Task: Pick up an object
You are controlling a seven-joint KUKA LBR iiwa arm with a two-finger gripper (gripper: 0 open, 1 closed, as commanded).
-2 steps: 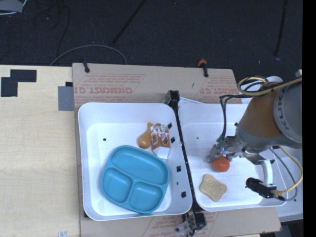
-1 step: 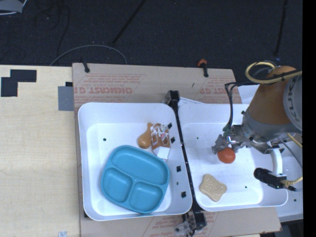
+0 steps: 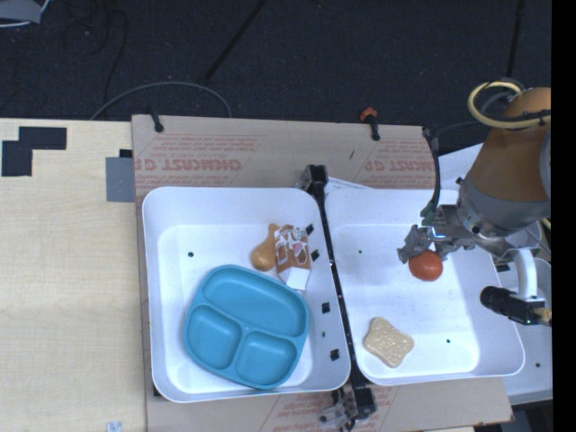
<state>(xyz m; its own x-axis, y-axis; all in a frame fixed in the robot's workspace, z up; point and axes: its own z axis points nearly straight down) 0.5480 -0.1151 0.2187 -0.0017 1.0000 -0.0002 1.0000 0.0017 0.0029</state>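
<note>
Camera view: grey arm with orange band (image 3: 513,165) reaches in from the right over the right white bin (image 3: 454,354). Two-finger gripper (image 3: 427,252) sits above the bin's middle, fingers closed around a small round red tomato-like object (image 3: 427,266), which shows between and just below them. Tan toast-shaped slice (image 3: 388,342) lies near the bin's front, apart from the gripper. Left white bin (image 3: 166,241) holds a blue three-compartment plastic tray (image 3: 245,327), with a brown-and-white packet (image 3: 291,248) and a small orange-tan piece (image 3: 264,255) just behind it.
</note>
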